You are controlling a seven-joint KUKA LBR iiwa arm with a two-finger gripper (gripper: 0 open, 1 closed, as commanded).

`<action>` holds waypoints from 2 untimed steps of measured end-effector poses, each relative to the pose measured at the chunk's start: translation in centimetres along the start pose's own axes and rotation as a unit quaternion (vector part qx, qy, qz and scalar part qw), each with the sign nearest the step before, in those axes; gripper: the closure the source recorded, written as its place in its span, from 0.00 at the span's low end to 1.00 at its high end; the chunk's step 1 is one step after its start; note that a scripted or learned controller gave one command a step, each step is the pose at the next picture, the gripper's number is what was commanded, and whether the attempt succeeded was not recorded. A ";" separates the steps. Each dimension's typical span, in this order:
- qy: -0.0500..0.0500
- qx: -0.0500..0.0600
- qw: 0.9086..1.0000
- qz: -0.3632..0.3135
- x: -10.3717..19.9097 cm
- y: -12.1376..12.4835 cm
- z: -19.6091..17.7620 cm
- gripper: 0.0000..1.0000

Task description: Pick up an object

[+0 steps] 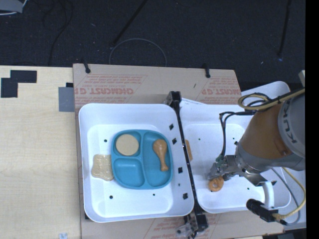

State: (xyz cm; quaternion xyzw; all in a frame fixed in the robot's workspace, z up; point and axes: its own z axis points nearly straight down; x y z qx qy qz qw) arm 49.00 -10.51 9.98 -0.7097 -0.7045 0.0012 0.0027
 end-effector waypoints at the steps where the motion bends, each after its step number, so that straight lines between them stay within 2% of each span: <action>1: -0.001 -0.004 1.000 -0.004 0.4 0.4 -6.1 1.00; 2: -0.001 -0.005 1.000 -0.004 0.3 0.5 -12.4 1.00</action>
